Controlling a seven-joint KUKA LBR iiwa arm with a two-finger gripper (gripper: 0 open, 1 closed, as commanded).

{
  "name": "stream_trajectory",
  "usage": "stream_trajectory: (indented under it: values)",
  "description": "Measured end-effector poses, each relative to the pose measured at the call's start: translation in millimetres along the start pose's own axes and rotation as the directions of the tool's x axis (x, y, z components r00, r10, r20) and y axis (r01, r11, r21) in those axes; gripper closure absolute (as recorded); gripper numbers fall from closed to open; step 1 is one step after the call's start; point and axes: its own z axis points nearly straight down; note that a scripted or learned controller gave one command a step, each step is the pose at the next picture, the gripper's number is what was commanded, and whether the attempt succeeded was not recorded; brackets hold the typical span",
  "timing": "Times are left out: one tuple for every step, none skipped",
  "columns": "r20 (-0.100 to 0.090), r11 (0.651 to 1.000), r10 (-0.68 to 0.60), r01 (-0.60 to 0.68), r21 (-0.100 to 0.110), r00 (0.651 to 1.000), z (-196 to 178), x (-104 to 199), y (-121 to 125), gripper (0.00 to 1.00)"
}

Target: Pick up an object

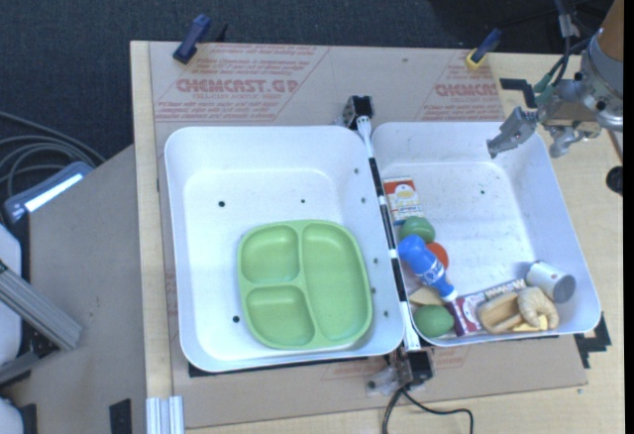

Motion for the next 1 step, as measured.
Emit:
stream_trajectory:
  values:
    - [-0.001,1.000,0.001,-0.001,0.003,1.000,108.3,32.1,-68.2,0.00]
